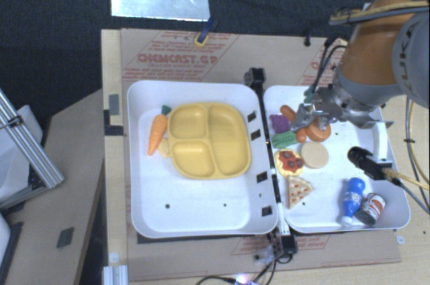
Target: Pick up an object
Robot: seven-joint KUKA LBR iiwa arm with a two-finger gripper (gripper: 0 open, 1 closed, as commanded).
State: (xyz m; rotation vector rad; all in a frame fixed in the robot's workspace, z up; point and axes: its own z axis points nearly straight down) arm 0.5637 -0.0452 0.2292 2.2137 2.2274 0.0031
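Here, two shallow white bins are seen side by side on the bench. In the left bin (144,210), a yellow three-compartment plastic plate (205,141) is set near the centre, with an orange toy carrot (156,132) lying just beside its left edge.

The right bin (393,213) is occupied by a cluster of toy foods at its upper left: a purple grape bunch (279,122), a green vegetable piece (285,138), a red sausage-shaped piece (289,111) and an orange round piece (318,133). Below these, a small pizza-like round (289,161), a pale tan disc (314,156) and a pizza slice (298,190) are found. A blue-and-white bottle (351,199) and a small can (371,208) lie at the lower right.

The grey arm is reached in from the right, and its gripper (310,117) is lowered over the cluster, right by the orange round piece. Whether the fingers are parted or closed, and whether anything is held, cannot be told.
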